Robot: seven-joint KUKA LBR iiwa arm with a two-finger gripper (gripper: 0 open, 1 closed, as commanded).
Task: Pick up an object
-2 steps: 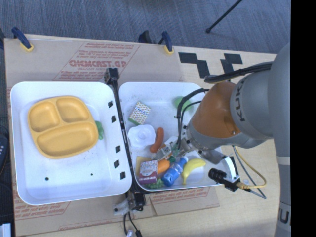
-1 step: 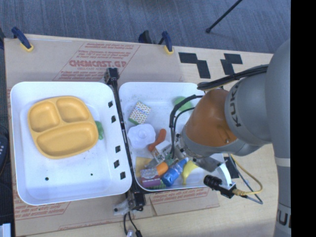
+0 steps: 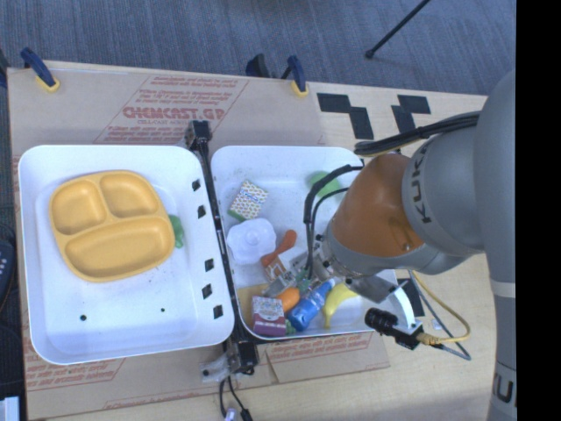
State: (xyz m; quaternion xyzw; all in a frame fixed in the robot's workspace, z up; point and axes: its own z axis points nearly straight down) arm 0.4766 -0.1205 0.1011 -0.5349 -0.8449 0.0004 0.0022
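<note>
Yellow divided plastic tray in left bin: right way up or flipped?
Right way up. The yellow divided plastic tray shows its three hollow compartments facing up, lying flat in the left white bin.

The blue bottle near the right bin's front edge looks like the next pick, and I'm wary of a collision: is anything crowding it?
Yes. The blue bottle lies packed between an orange piece and a yellow piece, with a purple packet further left. The arm's wrist hangs above this cluster.

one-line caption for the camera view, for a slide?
KUKA arm reaches down into the cluttered right bin; left bin holds a yellow divided tray.
</note>
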